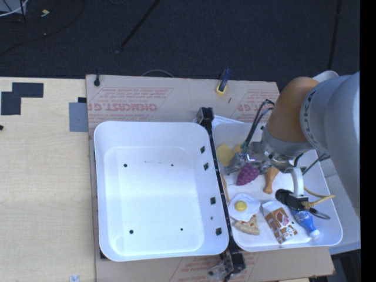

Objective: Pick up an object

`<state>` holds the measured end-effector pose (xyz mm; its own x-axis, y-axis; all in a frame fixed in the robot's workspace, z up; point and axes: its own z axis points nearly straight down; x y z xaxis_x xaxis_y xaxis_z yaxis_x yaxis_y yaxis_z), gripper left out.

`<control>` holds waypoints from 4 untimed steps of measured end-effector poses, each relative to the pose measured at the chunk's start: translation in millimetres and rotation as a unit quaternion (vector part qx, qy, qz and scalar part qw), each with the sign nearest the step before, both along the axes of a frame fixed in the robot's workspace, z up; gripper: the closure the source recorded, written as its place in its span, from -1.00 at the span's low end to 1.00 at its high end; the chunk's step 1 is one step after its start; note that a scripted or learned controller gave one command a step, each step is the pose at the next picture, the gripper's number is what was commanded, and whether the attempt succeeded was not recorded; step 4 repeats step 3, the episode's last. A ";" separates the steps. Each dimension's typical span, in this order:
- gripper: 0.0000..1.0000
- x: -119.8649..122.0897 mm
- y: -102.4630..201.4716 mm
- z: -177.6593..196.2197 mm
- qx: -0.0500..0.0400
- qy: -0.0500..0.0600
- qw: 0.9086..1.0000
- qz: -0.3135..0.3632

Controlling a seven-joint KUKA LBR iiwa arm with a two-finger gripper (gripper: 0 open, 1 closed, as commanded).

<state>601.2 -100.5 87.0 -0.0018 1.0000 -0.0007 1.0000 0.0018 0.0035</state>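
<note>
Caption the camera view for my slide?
KUKA arm's gripper low over purple grapes in the right bin of toy food.

One fixed camera looks down at a slant over the left bin (153, 187). The right bin (329, 231) sits beside it. The arm (329, 116) enters from right of it.

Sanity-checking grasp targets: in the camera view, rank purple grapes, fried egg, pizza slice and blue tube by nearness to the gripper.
Gripper is over the right bin's upper part.
1. Purple grapes: just below the gripper.
2. Fried egg: further down, near the divider.
3. Pizza slice: below the egg.
4. Blue tube: lower right corner area.
Pizza and tube are close to call.
</note>
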 end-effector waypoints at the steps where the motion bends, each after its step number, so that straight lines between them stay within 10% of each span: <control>1: -1.00 44.3 0.6 1.0 0.000 0.001 1.000 0.000; 2: 1.00 41.6 0.5 10.5 0.001 0.005 1.000 0.000; 3: 1.00 44.0 73.0 106.5 0.002 -0.001 1.000 0.002; 4: 1.00 44.0 73.0 106.5 0.002 -0.001 1.000 0.002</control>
